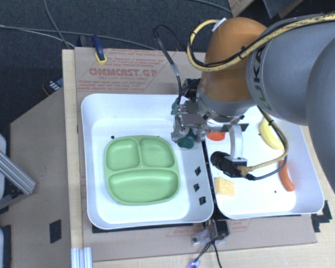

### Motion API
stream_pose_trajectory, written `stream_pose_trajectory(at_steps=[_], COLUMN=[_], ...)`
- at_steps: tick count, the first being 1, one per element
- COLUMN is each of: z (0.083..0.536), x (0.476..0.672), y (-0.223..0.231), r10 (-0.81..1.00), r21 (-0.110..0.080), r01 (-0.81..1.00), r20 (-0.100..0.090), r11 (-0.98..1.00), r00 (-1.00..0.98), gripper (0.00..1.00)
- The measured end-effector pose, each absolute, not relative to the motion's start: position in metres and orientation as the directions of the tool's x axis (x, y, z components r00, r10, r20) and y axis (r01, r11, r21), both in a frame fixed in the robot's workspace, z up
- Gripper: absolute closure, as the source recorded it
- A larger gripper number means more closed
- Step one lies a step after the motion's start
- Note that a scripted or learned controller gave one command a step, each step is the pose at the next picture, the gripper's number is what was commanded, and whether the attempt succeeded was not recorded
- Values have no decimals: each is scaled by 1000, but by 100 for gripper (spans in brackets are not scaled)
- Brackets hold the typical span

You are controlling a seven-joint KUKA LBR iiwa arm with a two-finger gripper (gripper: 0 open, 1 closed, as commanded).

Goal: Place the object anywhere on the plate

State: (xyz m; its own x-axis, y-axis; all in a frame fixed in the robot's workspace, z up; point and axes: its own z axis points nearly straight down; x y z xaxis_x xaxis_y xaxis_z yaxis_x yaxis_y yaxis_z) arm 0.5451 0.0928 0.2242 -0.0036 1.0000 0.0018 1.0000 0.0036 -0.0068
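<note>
Camera view: jaws grip a teal object (pixel 186 143) beside the green plate (pixel 140 170) in a white bin (pixel 94 166).

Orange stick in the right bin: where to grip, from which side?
Mid-length on the orange stick, from straight above, closing across its narrow width. It lies flat, long axis up-down in view, clear of the yellow piece; both long sides look free.

One camera overhead, slanted down — both bins (pixel 91 149)
</note>
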Motion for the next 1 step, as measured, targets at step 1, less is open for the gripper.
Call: stream_pose_trajectory(at_steps=[1], z=[217], x=[542], y=[109], r10=[1000], r21=[-5], r01=[1000], r20=[1], r11=[2], r00=[-2], gripper=[100])
